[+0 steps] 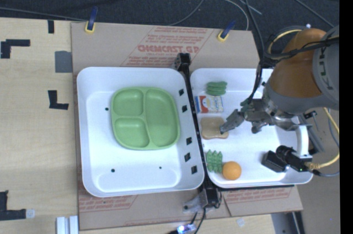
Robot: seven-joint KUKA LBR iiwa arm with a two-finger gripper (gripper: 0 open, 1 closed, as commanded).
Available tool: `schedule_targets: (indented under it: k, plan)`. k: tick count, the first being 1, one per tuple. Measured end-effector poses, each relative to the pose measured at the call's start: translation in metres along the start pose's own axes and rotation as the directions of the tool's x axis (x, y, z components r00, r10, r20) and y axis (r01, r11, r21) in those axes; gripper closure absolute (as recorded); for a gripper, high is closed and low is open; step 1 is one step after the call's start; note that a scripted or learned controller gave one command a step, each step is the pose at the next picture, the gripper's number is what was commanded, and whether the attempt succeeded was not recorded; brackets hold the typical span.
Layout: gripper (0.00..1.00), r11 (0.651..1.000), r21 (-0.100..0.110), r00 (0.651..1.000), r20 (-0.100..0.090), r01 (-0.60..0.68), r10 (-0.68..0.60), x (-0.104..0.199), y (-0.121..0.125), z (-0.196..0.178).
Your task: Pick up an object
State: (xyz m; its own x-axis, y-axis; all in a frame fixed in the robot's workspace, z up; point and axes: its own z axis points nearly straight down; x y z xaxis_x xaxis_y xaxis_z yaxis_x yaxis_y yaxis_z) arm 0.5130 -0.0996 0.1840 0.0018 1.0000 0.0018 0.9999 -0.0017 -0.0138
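Fingers of your gripper [241, 121] stand apart with nothing between them, low over the right-hand shallow white bin [242, 75]. One dark fingertip [225, 128] sits just at the 3 o'clock edge of the tan bread-shaped piece [213, 128]. From the gripper, you have the small white and red carton [210, 104] at 10 o'clock and the orange ball [231, 170] at 6 o'clock.

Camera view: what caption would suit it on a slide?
Gripper low in the right bin beside a tan toy; green tray in the left bin.
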Motion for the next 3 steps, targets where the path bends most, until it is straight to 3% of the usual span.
schedule_targets:
  k: [1,2,3]
  plan:
    - [0.00,1.000,-0.011,1.000,0.001,0.003,-0.003,0.000,0.003,-0.005]
    - [0.00,1.000,-0.005,1.000,0.001,0.002,-0.002,0.001,0.003,0.059]
    - [0.00,1.000,-0.012,1.000,0.003,0.002,-0.002,0.001,0.003,0.101]
